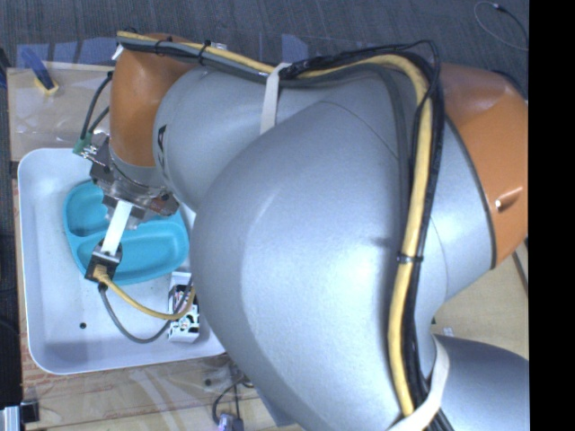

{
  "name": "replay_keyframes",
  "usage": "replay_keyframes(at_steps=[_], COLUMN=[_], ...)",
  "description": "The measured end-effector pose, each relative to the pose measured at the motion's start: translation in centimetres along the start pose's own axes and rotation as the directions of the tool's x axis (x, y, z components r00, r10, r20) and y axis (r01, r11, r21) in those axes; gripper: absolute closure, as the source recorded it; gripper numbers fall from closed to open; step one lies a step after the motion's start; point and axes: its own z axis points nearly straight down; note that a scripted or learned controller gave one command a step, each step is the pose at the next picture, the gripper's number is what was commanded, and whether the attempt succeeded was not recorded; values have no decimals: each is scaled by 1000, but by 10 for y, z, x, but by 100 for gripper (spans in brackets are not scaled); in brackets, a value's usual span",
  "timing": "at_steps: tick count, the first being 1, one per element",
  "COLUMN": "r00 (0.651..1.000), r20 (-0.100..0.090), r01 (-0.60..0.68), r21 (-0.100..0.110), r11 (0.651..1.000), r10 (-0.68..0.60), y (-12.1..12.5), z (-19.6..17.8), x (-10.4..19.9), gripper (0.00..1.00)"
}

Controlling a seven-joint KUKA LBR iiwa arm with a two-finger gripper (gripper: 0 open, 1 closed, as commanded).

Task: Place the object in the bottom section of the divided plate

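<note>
The blue divided plate [154, 251] lies in the upper part of the left white bin [40, 268]. A ridge splits it, with a small section at the upper left [79, 212] and a wider one at the lower right. My gripper [137, 201] hangs over the plate's upper middle, under the orange wrist band. The wrist hides the plate's top right edge.
The grey arm covers the middle and right of the view, hiding the right bin. The left bin's floor shows bare white below the plate, with a tiny dark speck [83, 324]. Wooden bench [54, 115] with tape strips lies beyond the bin's top rim.
</note>
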Motion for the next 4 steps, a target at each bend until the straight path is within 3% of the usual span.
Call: replay_keyframes(at_steps=[1,2,3,4], r00=[1000,1000,1000,1000], r20=[1,2,3,-5], r01=[0,10,11,-24], r21=[0,3,3,-7], r11=[1000,1000,1000,1000], r10=[0,-10,-11,24], y=[0,-2,-2,-43], z=[0,-9,-9,-141], x=[0,1,1,-26], gripper=[0,100,0,0])
